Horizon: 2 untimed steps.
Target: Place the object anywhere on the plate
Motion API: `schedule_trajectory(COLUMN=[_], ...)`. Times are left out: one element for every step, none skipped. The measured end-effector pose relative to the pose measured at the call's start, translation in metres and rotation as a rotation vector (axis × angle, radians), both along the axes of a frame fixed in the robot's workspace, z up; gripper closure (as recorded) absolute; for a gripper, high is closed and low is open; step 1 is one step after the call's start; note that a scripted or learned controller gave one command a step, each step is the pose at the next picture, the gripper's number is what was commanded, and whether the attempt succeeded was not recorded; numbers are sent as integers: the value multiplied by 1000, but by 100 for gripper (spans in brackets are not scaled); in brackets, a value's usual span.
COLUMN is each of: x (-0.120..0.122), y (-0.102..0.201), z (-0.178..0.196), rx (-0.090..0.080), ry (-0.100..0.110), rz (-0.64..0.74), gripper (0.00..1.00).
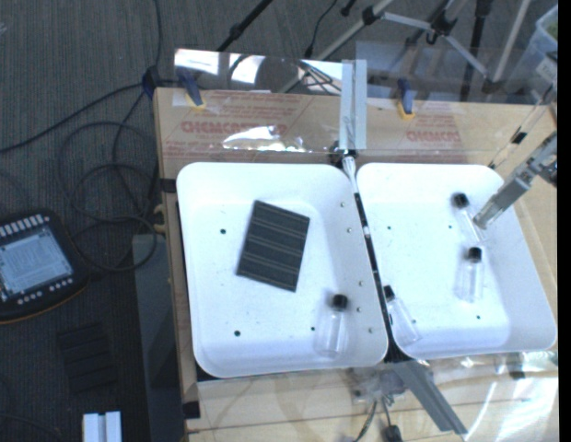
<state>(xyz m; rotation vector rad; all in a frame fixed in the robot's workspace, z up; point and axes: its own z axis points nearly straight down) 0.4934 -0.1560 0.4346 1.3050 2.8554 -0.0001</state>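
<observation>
- Where the left white bin (203, 339) comes nearest, a clear plastic vial with a black cap (332, 328) lies on its floor, near the plate's right corner but apart from it.
- Second clear vial (397, 319): lying on the rims between the bins.
- Third clear vial (468, 279): in the right white bin (530, 325).
- Dark grey ribbed rectangular plate (274, 245): flat, mid left bin.
- Metal gripper (489, 214): lowered just right of a fourth black-capped vial (460, 200), far in the right bin; whether it is wide or narrow cannot be told.

A dark ribbed rectangular plate (274, 245) is seen in the left shallow white bin (212, 339), with a clear black-capped vial (332, 325) lying near the plate's lower right corner.
</observation>
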Motion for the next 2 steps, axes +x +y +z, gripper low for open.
schedule_trajectory(x=[-9,-9], y=[-68,-68], z=[0,0], rx=[-2,-2], ry=[0,0], rz=[-226,-226], gripper=[0,0])
